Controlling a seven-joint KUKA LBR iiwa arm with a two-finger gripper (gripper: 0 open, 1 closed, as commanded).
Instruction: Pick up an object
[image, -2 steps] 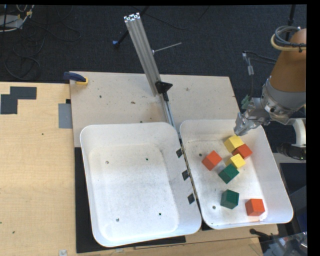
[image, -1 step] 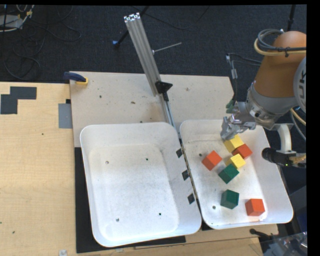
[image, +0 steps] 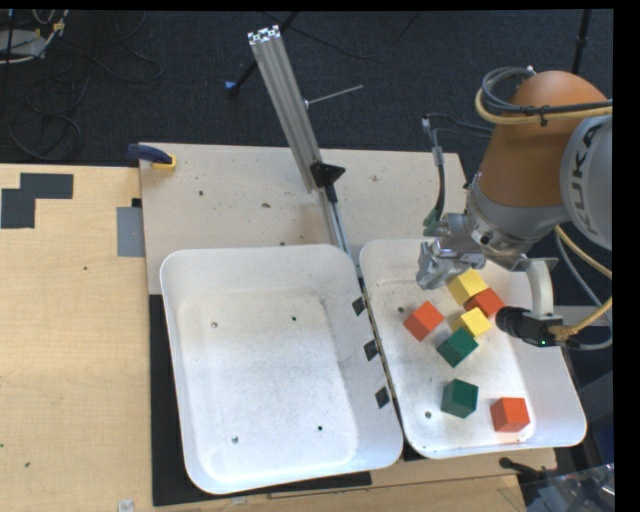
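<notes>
From my remote station I saw the arm (image: 540, 150) reaching in from the right, its hand (image: 445, 268) hanging low over the far part of the right bin (image: 560, 425). I could not tell how the hand was set, and no block showed in its hold.

The blocks all lay in that right bin. A yellow block (image: 465, 288) sat just beside the hand, touching an orange block (image: 487, 303) on its near side. A second yellow block (image: 476, 322) lay just below those, against a green block (image: 458, 347). Another orange block (image: 423, 321) lay to the left of that cluster, a little apart. Nearer the front rim were a second green block (image: 460, 397) and a third orange block (image: 510, 413), close together.

The left bin (image: 200, 300) sat beside it on the worktop (image: 230, 190).
</notes>
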